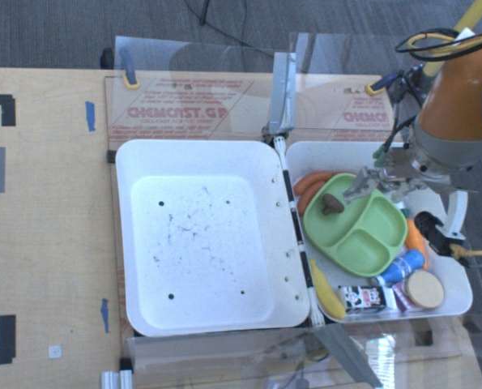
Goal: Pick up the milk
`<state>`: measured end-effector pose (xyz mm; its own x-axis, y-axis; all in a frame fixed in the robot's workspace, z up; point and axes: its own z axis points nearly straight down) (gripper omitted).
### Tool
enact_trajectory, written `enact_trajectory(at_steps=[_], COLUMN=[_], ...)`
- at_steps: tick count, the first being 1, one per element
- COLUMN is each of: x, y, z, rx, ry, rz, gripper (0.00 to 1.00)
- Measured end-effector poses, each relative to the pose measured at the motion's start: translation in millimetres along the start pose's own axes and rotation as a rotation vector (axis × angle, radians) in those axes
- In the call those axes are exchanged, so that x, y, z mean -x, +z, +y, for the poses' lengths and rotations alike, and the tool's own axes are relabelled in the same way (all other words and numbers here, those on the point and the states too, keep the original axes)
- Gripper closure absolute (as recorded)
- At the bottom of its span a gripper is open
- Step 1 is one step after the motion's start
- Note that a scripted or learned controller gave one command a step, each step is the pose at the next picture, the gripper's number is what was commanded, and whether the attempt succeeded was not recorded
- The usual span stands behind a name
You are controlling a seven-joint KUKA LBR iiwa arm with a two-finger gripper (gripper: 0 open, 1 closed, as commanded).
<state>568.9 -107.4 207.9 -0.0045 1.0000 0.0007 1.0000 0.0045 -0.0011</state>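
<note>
Camera view looks down on the tabletop (46, 217), where the right bin (459, 294) holds the milk (362, 298), a small black-and-white carton lying on its side near the bin's front edge, between a banana (328, 292) and a round tan disc (425, 290). A green divided plate (362, 233) lies tilted over an orange object (309, 185) in the middle of that bin. Over the plate's back rim hangs the tool (368, 185); whether it is wide or narrow I cannot tell, and it is well apart from the milk.
</note>
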Motion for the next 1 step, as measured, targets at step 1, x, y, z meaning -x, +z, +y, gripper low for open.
enact_trajectory(at_steps=[1], x=[0.9], y=[106.8], z=[-76.5], rx=[0.021], ry=[0.006], rz=[-0.002], gripper=[0.0])
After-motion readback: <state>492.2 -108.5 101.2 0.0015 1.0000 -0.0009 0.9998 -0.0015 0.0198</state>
